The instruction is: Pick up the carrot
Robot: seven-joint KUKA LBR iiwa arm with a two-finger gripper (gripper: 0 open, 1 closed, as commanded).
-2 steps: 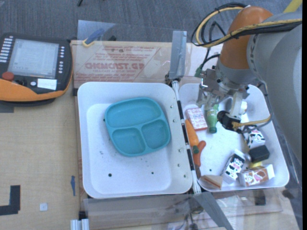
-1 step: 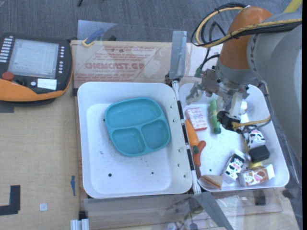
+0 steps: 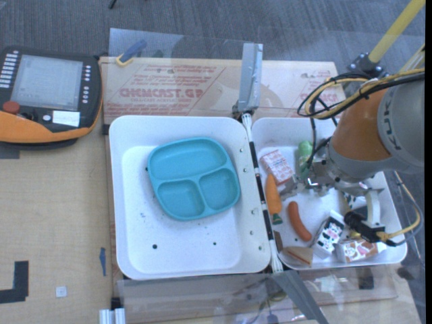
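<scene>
The carrot [image 3: 273, 195] lies in the right bin [image 3: 395, 256], close along that bin's left wall, about midway between its far and near edges, its length running roughly parallel to the wall. Nothing grips it. Just beyond its far end sits a small red-and-white packet [image 3: 277, 165], and beside that, further toward the far edge, a green item [image 3: 305, 152]. To the carrot's right, nearer the near edge, a sausage [image 3: 300, 221] lies at a slant. A black-and-white carton [image 3: 329, 234] rests beside the sausage, with a red-and-white wrapper [image 3: 356, 250] by the bin's near right corner. A brown wedge-shaped piece [image 3: 297, 254] sits at the near edge, close to the left corner.

The gripper [image 3: 322, 179] hangs over the middle of the right bin, near the carrot but apart from it; whether it is parted or closed cannot be told, since the wrist and cables cover it.

The left bin [image 3: 128, 181] holds a teal divided plate [image 3: 194, 178] with three compartments, set toward the far right part of its floor. The two bins meet along a hinged divider [image 3: 260, 201]. Off the bench's far left corner rests a teach pendant [image 3: 47, 94].
</scene>
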